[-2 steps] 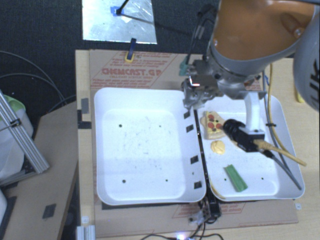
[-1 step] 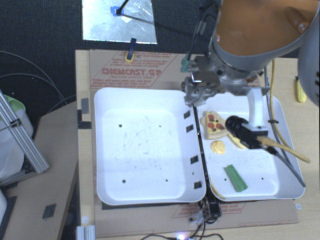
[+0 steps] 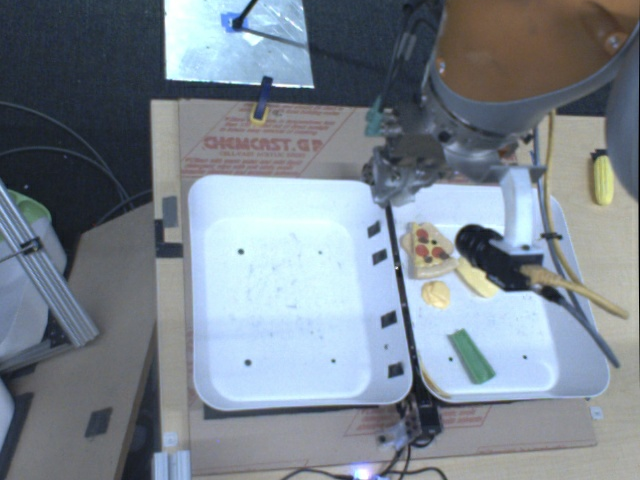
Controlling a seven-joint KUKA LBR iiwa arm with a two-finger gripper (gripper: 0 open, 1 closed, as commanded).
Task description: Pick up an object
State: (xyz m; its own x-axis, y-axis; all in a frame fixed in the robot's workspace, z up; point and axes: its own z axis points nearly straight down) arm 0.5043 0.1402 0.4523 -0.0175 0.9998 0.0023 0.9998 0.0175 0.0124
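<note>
The right bin (image 3: pixel 570 368) holds a pizza-slice toy (image 3: pixel 428 247) near its left wall. Just below the toy lies a small round yellow piece (image 3: pixel 436 293). To the right of these, a pale yellow piece (image 3: pixel 478 280) is partly hidden by the robot's own parts. A green block (image 3: pixel 470 355) lies toward the bin's front. My gripper (image 3: pixel 402 176) hangs over the back end of the divider between the two bins, just behind the pizza slice. I see nothing held in it.
The left bin (image 3: pixel 290 193) stands beside the right one on a cardboard sheet (image 3: pixel 260 138). A yellow-handled tool (image 3: pixel 602 177) lies on the bench at the far right. A foil sheet (image 3: pixel 238 28) and a small blue-and-yellow clip (image 3: pixel 262 103) lie behind the bins.
</note>
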